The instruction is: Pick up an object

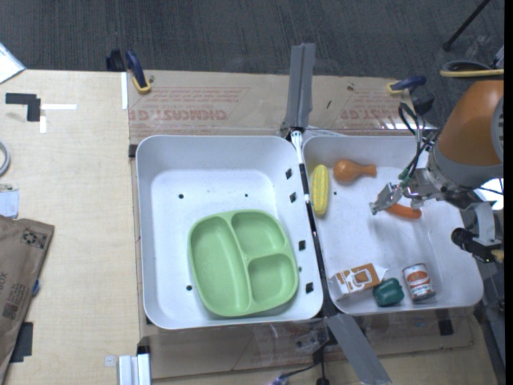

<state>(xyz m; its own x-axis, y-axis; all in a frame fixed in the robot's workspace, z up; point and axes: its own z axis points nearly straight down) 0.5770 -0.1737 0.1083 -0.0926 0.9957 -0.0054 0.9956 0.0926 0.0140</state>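
Nearest the camera, along the front wall of the right bin (473,299), three small things sit in a row: an orange-and-white carton (355,280) lying flat, a dark green object (389,293) just beside it, and a small can (418,283) with a red label, tilted, near the green one. At about the same depth, the left bin (148,215) holds a light green divided tray (240,261) with three compartments, set toward the bin's front.

Farther back in the right bin, the gripper (388,200) hangs low over the floor, reaching in from the right beneath the arm's orange band (474,123). An orange carrot-like piece (404,211) lies right at its tip; whether the fingers are apart or closed on it cannot be told from this angle, since the metal parts and the piece overlap.

Against the divider between the bins lies a yellow corn cob (320,188), lengthwise along the wall. Just behind and to its right rests an orange pear-shaped object (353,171), well apart from the gripper.

Beyond both bins, a cardboard sheet (216,103) with red print covers the bench, held by clamps (138,72) at its corners.
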